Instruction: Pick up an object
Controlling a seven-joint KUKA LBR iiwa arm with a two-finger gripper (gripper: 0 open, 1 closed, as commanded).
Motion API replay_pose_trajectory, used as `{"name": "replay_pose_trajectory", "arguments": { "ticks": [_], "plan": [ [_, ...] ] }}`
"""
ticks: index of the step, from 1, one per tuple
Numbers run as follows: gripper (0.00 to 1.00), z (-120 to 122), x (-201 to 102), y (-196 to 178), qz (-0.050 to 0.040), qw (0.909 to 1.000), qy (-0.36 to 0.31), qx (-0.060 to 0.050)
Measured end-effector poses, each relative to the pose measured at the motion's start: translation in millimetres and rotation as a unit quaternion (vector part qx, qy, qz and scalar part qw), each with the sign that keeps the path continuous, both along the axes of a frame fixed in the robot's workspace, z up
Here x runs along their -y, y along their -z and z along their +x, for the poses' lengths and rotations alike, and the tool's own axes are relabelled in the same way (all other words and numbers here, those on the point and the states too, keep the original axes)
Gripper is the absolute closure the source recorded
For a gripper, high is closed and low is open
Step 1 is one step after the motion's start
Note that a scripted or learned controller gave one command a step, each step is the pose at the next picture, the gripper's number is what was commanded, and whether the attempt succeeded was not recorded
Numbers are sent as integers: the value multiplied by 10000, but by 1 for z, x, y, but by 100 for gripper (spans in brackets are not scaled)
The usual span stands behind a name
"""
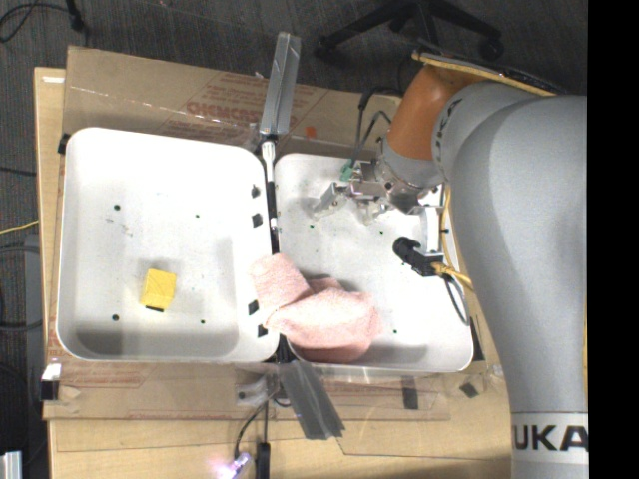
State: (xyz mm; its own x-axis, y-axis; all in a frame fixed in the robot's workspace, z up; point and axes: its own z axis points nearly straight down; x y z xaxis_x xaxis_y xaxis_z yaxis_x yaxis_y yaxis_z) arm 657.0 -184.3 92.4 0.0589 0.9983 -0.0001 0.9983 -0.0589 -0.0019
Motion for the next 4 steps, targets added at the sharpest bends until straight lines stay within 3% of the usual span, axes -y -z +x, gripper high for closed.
{"name": "replay_pose_trajectory", "arguments": {
  "ticks": [1,2,3,4],
  "plan": [
    [0,0,14,-1,-2,9916,1290,9],
    [0,0,-4,-11,8,9963,-862,-14],
    [100,1,-5,-21,8,9961,-886,-21],
    [0,1,-5,-21,7,9961,-887,-21]
  ]
}}
